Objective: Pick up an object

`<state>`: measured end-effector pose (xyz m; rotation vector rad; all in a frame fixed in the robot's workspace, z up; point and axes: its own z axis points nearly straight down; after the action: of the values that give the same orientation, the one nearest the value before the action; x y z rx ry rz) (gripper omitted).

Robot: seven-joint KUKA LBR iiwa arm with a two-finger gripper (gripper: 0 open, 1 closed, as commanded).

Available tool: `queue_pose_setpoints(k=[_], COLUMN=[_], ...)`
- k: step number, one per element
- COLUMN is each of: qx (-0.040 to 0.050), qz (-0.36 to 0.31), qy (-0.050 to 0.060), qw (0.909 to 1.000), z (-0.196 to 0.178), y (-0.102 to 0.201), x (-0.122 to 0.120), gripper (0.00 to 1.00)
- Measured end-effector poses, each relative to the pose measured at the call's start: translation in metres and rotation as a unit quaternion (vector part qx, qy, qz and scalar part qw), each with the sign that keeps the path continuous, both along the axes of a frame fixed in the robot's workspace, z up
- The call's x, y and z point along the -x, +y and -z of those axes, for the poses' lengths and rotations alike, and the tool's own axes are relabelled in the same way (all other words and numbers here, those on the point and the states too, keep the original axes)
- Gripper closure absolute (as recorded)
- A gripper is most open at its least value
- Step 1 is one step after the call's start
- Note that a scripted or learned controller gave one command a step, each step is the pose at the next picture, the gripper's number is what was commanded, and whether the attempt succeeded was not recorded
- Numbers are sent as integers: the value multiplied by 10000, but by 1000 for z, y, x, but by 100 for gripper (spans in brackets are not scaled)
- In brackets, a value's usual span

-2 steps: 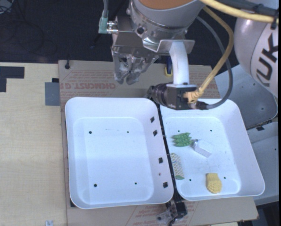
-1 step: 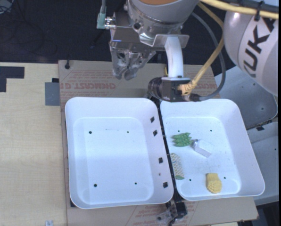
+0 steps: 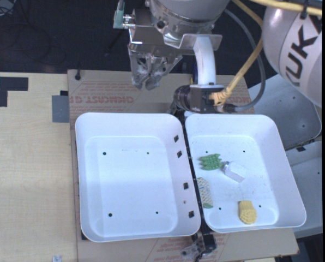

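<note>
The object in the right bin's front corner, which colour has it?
Yellow, seen best in the camera view.

A pale wooden bench (image 3: 26, 173) with dark square marks stands under bright light, a brown cardboard sheet (image 3: 124, 94) lies on it, and behind is a dark floor (image 3: 53, 31) with cables (image 3: 10, 4).

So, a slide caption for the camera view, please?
Pincer above left white bin; yellow corn toy in right white bin.

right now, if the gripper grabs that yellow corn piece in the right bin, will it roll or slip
The corn piece looks stubby and rounded, so a push would probably roll it. Its bumpy surface may help grip. It lies near the right bin's front wall, apart from the other items, so approach seems easy.
</note>
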<state>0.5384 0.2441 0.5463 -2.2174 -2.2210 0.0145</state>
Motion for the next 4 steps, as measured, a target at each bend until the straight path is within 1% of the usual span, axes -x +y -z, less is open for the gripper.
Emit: queue_pose_setpoints(k=[4], qx=[33], qz=[-33], qy=[76], qw=[10000], z=[-36], y=[2], x=[-1], gripper=[100])
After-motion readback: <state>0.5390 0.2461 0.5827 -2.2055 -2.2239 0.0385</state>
